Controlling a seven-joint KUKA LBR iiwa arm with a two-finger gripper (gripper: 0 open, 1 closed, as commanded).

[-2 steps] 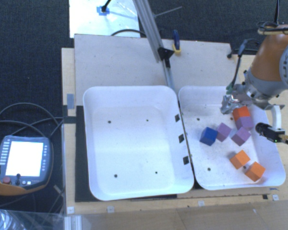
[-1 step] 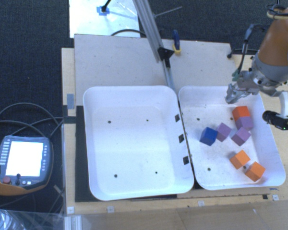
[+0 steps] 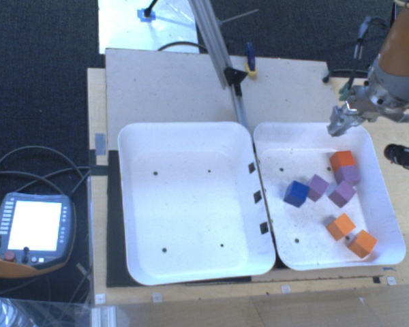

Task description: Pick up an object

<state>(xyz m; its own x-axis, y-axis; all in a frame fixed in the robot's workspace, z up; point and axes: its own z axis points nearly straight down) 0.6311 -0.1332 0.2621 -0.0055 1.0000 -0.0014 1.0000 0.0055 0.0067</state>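
Off to the left of the two bins, a teach pendant (image 3: 31, 234) lies on the dark floor with its cable looped behind it. The left bin (image 3: 133, 203) comes next, and past the shared rim is the right bin (image 3: 276, 251), which I'll use as the landmark for the rest.

Inside the right bin, nearest that shared rim, sits a blue cube (image 3: 296, 193). Just to its right are three purple cubes (image 3: 318, 187), bunched and apparently touching one another. An orange cube (image 3: 341, 160) sits at the far end of that bunch, close against the farthest purple one. Two more orange blocks (image 3: 341, 226) lie toward the bin's near right corner, side by side.

The gripper (image 3: 341, 121) hangs over the bin's far right corner, above the rim and apart from every block. From here it is small and blurred, so I cannot tell how wide the claw stands; nothing seems to be in it.

This looks like the approach step, with no object chosen yet. The next move calls for travelling inward over one block and dropping straight down. The blue cube looks the easiest pick, since it has clear space on most sides.
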